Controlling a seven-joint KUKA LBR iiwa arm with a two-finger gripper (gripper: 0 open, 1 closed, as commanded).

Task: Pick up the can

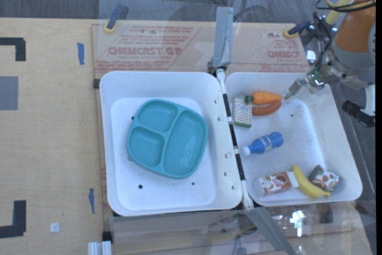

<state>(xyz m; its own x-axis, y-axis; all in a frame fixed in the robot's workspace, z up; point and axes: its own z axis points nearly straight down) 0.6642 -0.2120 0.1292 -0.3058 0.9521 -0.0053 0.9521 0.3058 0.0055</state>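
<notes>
Bins: two, white, side by side
Divided plates: one, teal
Bottles: one, blue
Carrots: one, orange
Hot dogs: one
Bananas: one, yellow
Small printed packages: three
Robot arms: one

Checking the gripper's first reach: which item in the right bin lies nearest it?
The orange carrot at the bin's top edge, just left of the gripper; the blue bottle and yellow banana lie lower down.

Red print reading "CHEMCAST GP" runs across the clear acrylic sheet lying behind the two bins; smaller lines there stay illegible.
</notes>
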